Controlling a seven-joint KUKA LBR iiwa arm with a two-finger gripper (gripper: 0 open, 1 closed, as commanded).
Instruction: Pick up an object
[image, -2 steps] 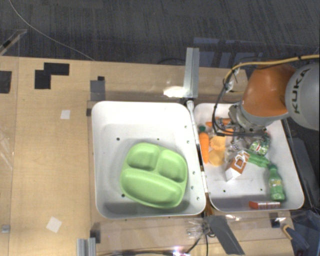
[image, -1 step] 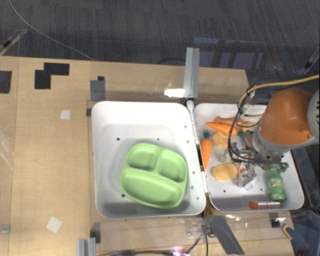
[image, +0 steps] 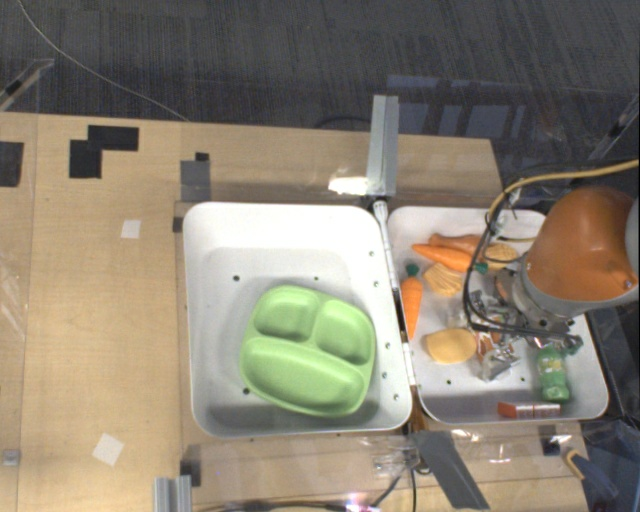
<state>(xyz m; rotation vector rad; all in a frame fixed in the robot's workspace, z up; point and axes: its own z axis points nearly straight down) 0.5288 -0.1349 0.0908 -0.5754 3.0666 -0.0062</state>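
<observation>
Gripper (image: 497, 352) low in right bin (image: 590, 400) — beside pale yellow, rounded object (image: 450, 346)

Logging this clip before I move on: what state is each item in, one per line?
Green divided plate: right side up, lying tilted in the left bin, compartments bare.
Small carrot: lying flat by the right bin's left wall.
Large carrot: lying flat near the back.
Green bottle: lying on its side.
Red marker: lying flat at the front.
Claw: low in the right bin, grip unclear.
</observation>
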